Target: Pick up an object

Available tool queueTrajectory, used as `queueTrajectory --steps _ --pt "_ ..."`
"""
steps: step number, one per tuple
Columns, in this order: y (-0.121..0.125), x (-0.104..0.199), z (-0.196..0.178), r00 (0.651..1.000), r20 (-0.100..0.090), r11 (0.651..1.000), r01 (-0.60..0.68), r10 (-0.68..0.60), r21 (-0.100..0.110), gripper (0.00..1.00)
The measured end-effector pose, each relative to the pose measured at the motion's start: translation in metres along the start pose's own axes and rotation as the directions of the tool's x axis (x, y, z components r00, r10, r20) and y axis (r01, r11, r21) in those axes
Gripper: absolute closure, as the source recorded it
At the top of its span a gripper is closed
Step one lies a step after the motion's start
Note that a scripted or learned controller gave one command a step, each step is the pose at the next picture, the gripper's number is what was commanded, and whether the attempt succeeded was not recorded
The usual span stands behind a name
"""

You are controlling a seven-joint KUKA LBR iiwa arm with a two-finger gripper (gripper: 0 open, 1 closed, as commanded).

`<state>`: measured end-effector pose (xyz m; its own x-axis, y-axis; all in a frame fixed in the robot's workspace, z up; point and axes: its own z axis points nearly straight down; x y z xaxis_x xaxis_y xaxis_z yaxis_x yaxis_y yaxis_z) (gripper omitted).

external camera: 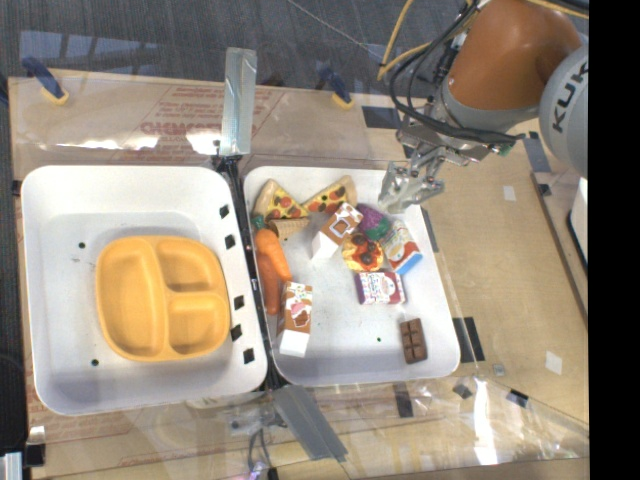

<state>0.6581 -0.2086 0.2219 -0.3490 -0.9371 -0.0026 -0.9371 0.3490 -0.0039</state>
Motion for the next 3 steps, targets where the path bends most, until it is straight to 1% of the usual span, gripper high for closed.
queueTrajectory --steps 1,2,3 --pt "0.02 -0.054 -0.021 0.99 -0.001 0.99 -0.14 0.14 -0.003 1.0" --pt "-0.001 0.002 -0.082 1.0 -0.001 1.0 0.005 -0.005 0.003 1.0" --pt "0.019 -0.043 0.077 0.998 0.001 0.998 0.066 -0.066 -0.01 1.0"
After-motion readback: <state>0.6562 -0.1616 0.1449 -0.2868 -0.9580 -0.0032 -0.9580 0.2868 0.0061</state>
